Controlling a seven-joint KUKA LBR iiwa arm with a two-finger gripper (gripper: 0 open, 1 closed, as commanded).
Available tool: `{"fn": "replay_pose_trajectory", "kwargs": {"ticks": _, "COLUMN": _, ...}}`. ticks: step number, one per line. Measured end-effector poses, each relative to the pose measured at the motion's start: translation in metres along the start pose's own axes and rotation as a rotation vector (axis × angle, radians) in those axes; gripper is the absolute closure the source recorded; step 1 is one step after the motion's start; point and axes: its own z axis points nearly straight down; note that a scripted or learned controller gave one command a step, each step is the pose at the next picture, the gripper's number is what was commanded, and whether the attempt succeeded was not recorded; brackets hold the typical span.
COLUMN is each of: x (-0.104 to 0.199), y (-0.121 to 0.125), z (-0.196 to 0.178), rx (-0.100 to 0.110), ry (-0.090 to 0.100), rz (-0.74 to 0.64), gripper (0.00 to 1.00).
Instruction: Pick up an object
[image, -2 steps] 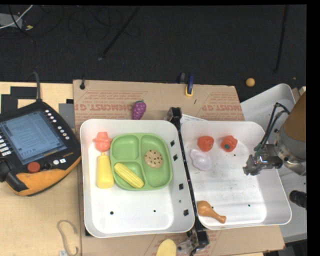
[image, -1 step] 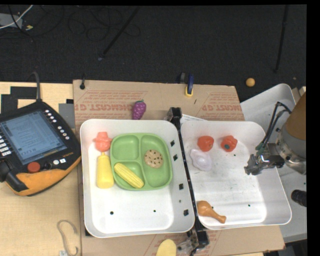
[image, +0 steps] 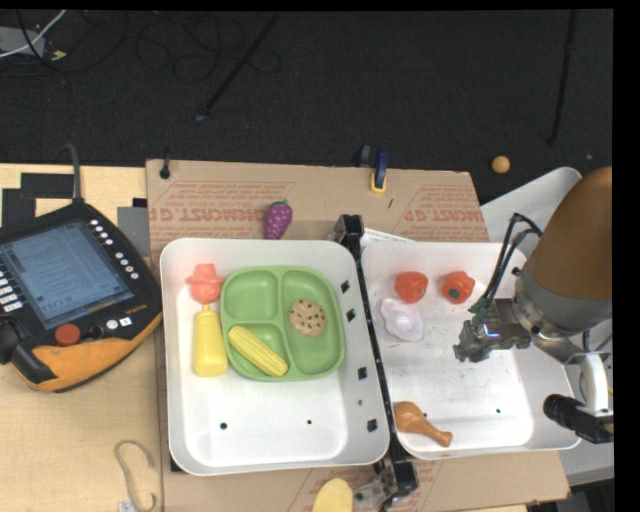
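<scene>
My gripper (image: 473, 346) hangs over the right bin (image: 500, 425), right of its middle, pointing down at bare white floor. Nothing shows between its dark fingers. In that bin lie a red-orange piece (image: 410, 287) and a red tomato-like piece (image: 458, 287) at the back. A pale translucent object (image: 402, 321) sits left of the gripper, and a tan chicken drumstick (image: 421, 423) lies at the front left. All of these lie apart from the gripper.
The left bin (image: 260, 430) holds a green divided plate (image: 283, 322) with a corn cob (image: 258, 350) and a cookie (image: 307, 318), plus a yellow bottle (image: 208, 342) and a pink toy (image: 204, 283). Purple grapes (image: 277, 219) lie on the cardboard behind; a teach pendant (image: 65, 290) sits left.
</scene>
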Motion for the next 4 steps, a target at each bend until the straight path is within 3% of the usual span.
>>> {"fn": "replay_pose_trajectory", "kwargs": {"ticks": 2, "x": 0.097, "y": -0.006, "z": -0.006, "rx": 0.000, "ry": -0.001, "rz": 0.000, "gripper": 1.00}}
{"fn": "replay_pose_trajectory", "kwargs": {"ticks": 3, "x": 0.085, "y": -0.009, "z": -0.009, "rx": 0.000, "ry": -0.002, "rz": 0.003, "gripper": 1.00}}
{"fn": "replay_pose_trajectory", "kwargs": {"ticks": 4, "x": 0.091, "y": -0.009, "z": 0.012, "rx": 0.002, "ry": -0.002, "rz": 0.004, "gripper": 1.00}}
